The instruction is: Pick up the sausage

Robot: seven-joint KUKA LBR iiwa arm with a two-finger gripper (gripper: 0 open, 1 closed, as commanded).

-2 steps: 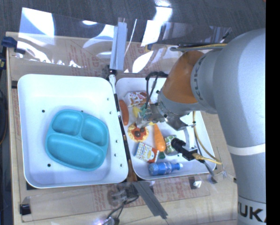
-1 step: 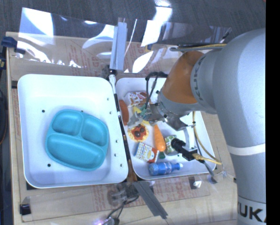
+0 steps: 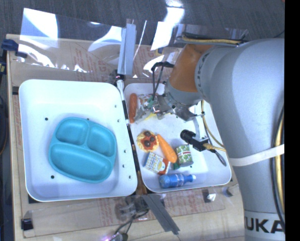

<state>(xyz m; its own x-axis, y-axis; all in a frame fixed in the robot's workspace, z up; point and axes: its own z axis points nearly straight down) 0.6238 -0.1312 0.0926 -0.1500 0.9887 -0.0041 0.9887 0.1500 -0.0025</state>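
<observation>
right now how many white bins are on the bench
2: the left bin holds a blue divided plate; the right bin holds the sausage and other items, partly hidden by the arm.

A dark grey carpeted floor (image 3: pixel 79 4) lay toward twelve o'clock. The pale wooden tabletop (image 3: pixel 64 210) carried clear plastic sheeting (image 3: pixel 69 51) at eleven o'clock, which caught bright glare.

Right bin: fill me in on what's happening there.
The grey arm reaches into the right bin, its tool low near the far end, beside the sausage lying along the left wall. Nothing visibly held. A carrot, blue bottle and small packets lie nearer. The left bin holds a blue divided plate.
</observation>
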